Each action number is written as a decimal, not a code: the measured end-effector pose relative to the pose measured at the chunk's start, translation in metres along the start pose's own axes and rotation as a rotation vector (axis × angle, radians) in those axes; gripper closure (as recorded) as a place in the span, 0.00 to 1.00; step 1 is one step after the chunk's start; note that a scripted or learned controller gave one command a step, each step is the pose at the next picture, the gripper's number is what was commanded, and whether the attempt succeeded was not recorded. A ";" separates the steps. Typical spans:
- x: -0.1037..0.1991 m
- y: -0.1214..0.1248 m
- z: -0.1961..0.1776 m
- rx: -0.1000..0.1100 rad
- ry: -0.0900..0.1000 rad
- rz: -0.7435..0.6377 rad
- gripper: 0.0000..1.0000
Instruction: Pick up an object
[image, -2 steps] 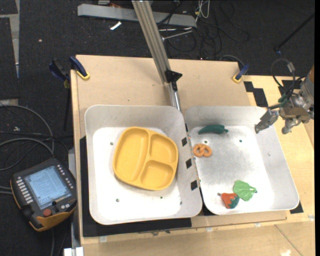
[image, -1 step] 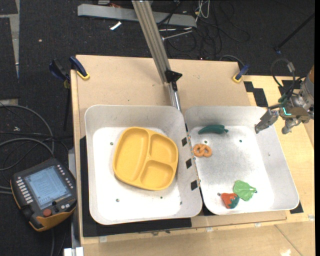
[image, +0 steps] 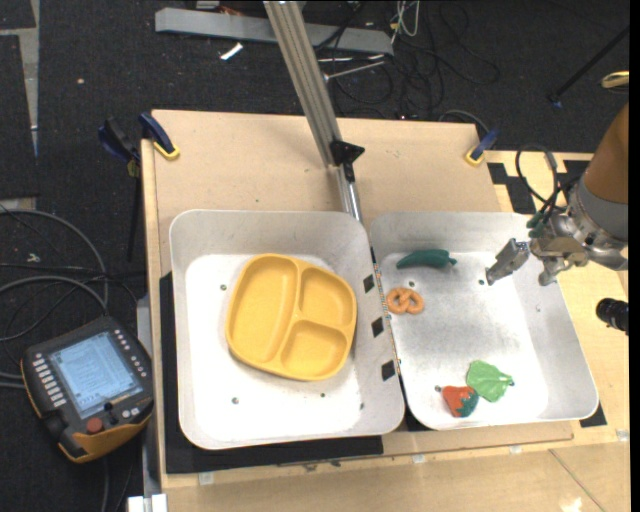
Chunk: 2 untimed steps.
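My tool (image: 527, 263) hangs open and unloaded near the right white bin's (image: 560, 330) far right edge. Bare bin floor separates it from the dark green pepper-shaped toy (image: 426, 260) and the small orange pretzel-shaped toy (image: 405, 300).

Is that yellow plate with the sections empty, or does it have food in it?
Empty. The yellow divided plate sits right side up in the left bin, and all three of its compartments show only bare yellow.

Bench (image: 250, 160); two white bins (image: 200, 240) side by side

No legible text; pendant (image: 88, 385) screen too blurred
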<state>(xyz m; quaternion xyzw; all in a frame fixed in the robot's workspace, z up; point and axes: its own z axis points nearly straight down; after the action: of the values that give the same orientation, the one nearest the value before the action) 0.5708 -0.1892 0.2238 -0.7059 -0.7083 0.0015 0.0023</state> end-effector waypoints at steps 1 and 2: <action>-0.005 -0.009 0.054 0.001 0.000 0.004 0.00; 0.000 -0.008 0.099 -0.001 0.000 0.003 0.00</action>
<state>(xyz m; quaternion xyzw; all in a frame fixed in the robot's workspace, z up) 0.5622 -0.1887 0.1251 -0.7069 -0.7073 0.0012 0.0019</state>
